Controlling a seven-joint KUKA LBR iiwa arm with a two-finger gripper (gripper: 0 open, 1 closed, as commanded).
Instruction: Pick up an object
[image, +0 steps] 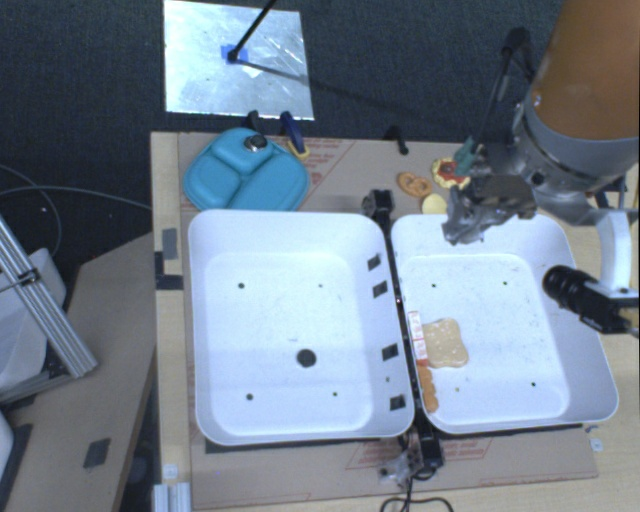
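Two shallow white plastic bins side by side on a cardboard-topped bench (330, 160), rims meeting along a black hinge-like strip with small black clips

Left bin (230, 250): smooth moulded floor with rounded corners, a few tiny dark specks, and one small dark round disc (306, 358) lying flat near the middle front

Right bin (560, 300): same shape and finish; holds a flat, pale tan packet (444, 343) (looks like a clear wrapper around something beige, exact contents unclear) lying left of centre, close to the bin's left wall. Roughly rectangular with soft, uneven edges, long axis running near to far across the floor, tilted slightly. A narrow white label with red print along its left edge, and an orange strip (427, 386) trailing from its near end toward the front-left corner

Above the far edge of the right bin, the gripper (468, 232) of the grey arm, hanging well apart from the packet; fingers too dark and blurred against the wrist to judge, so cannot tell whether spread or pressed together. Nothing visibly between them

Behind the bins on the bench: a blue plastic sectioned lid or tray (246, 175), glossy and rounded, plus a few small orange, red and yellow toy-like pieces (430, 185) beside the gripper. Further back, a crinkled silver foil sheet (238, 55) on dark carpet
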